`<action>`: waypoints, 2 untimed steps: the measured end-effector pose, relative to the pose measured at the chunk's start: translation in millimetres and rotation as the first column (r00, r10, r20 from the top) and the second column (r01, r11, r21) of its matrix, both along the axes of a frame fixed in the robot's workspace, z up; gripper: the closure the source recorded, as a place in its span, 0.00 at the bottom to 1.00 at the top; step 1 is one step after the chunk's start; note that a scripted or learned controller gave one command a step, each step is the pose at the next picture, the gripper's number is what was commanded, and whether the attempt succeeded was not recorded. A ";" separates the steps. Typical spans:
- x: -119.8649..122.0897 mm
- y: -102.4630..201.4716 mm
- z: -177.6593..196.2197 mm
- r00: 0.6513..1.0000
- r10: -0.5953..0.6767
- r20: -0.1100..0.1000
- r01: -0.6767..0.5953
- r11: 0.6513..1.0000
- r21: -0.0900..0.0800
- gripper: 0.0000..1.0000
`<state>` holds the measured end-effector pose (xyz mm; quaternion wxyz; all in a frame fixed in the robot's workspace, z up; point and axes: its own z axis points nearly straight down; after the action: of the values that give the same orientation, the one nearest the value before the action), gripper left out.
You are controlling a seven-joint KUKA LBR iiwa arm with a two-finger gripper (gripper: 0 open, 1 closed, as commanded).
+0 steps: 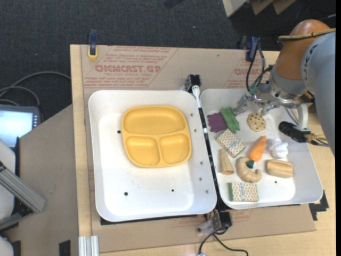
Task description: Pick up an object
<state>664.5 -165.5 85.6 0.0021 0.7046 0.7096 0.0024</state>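
The pincer (259,101) hung low over the far edge of the right bin (303,193), and from where I stood I could not tell how it was set. Just beside it, a little nearer the camera, lay a round cookie (256,122), which looked the likeliest thing to be taken. I judged it a light, stiff toy piece, flat and thin, so it would need gripping across its rim, and might skid on the smooth bin floor if nudged. Beyond it to the pincer's far side lay a green pod (230,119) touching a purple piece (216,122). Further off sat an orange carrot (258,149), a croissant (248,170) and a bread roll (279,168), all apart from the cookie. Well away, in the left bin (101,143), rested a yellow divided tray (156,135).
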 end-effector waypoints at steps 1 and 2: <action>2.7 47.2 -0.5 1.000 -0.003 -0.006 0.003 1.000 0.001 0.00; -4.9 10.7 -0.4 1.000 -0.010 -0.007 0.010 1.000 -0.002 0.00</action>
<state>659.6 -154.8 85.2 0.0001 0.7081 0.7061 -0.0007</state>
